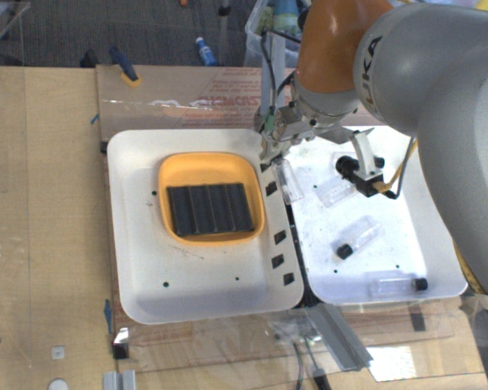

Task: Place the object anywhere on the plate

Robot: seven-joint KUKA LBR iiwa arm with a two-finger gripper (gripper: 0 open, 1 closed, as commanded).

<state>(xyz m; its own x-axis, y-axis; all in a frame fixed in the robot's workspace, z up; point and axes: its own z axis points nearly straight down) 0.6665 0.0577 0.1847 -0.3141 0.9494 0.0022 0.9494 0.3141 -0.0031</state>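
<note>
Tool (270,149) sits upper centre of frame, over the rim between the bins; can't tell its state. Clear plastic tube (289,183) hangs just below it, maybe held. Likely mid-transfer toward the orange square plate with dark ribbed insert (210,197) in the left white bin (138,242), centre-left.

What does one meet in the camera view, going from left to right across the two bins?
Left bin → yellow plate holding a black ridged block → hand near the divide → right bin with clear vials, one black-capped.
</note>
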